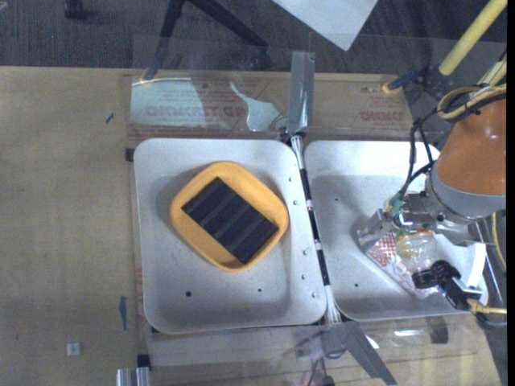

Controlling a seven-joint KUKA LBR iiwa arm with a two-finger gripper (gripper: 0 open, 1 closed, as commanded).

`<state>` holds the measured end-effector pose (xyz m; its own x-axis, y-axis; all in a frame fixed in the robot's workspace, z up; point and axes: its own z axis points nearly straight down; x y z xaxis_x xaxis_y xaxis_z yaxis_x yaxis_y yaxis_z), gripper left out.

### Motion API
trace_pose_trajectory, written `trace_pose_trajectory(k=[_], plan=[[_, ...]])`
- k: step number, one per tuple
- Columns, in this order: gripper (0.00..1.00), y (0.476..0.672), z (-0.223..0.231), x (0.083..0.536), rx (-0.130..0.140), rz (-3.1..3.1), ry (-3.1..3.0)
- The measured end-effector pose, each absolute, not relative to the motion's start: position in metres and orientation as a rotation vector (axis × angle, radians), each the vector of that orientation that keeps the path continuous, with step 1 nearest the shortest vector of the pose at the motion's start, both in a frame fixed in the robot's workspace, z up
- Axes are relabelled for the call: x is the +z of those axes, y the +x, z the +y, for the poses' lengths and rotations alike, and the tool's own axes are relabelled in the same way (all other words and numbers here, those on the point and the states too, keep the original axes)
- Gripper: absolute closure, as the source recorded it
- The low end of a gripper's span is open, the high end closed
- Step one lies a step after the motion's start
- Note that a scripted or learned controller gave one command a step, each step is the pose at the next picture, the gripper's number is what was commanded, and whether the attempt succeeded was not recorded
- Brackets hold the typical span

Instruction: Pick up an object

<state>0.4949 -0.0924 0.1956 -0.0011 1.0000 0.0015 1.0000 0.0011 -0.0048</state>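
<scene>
Camera view, tool (401, 218) over illegibly printed packet (389, 252)

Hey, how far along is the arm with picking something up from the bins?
Early to midway. Approach looks done: the gripper sits low in the right bin, over the clear packet with red print. In hand: the grab itself; a grip on the packet can't be confirmed from this view. Left: lifting it clear. The yellow tray with the black panel lies untouched in the left bin.

The arm (460, 202) reaches in from the right, its orange band (479, 155) facing the camera. The hand (402, 219) hangs low at its left end.
</scene>
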Motion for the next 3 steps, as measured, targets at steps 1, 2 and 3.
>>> trace_pose_trajectory(k=[1,2,3], plan=[[0.00,0.527,-0.118,0.098,-0.001,-2.469,-1.945],[0.00,0.527,-0.118,0.098,-0.001,-2.469,-1.945],[0.00,0.562,-0.113,0.095,-0.011,-2.712,-1.624]])
